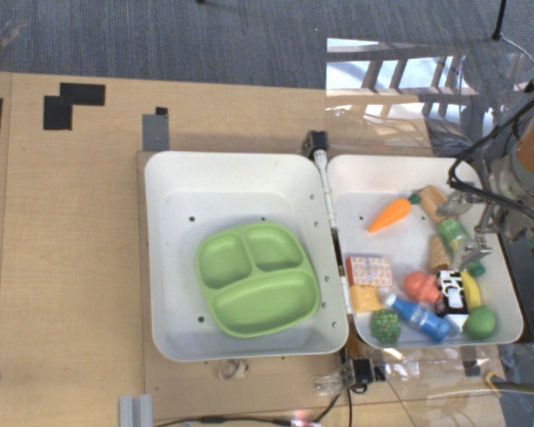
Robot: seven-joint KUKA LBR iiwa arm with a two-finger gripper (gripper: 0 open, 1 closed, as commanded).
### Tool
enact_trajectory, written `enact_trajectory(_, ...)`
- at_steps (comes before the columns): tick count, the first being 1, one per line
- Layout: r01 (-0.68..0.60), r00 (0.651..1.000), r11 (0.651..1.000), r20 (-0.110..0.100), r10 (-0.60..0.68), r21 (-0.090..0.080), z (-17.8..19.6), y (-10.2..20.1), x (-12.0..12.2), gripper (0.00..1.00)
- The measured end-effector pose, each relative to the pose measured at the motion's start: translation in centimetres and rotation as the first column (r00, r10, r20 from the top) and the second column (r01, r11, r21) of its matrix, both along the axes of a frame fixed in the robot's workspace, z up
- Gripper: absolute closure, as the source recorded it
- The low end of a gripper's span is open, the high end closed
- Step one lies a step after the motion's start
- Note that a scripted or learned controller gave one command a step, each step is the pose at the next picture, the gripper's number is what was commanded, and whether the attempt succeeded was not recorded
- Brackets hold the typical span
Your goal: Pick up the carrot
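Gripping: take the small orange plastic toy carrot (391,215) across its thick middle; light, stiff, slick
Tool: metal two-finger tool (474,238) state you cannot tell

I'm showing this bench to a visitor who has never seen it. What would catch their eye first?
Probably the green divided plate, alone in the middle of the left bin. Next, the orange carrot, lying by itself in the upper part of the right bin, apart from the colourful toy food heaped along that bin's lower and right side. The grey arm's tool hangs over that heap at the right, away from the carrot.
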State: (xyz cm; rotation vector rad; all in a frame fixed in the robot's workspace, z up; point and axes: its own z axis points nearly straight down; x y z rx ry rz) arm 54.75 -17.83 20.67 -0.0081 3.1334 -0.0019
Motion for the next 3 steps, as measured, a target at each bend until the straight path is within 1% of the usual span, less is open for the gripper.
enact_trajectory(1, 0.040, 0.999, 0.999, -0.004, -0.040, 0.003, -5.8, 0.1, 8.7, 0.00)
enact_trajectory(2, 0.090, 0.996, 0.996, 0.006, -0.090, 0.002, -11.8, 3.1, 9.9, 0.00)
enact_trajectory(3, 0.084, 0.996, 0.996, 0.014, -0.084, 0.002, -10.4, 3.2, 10.2, 1.00)
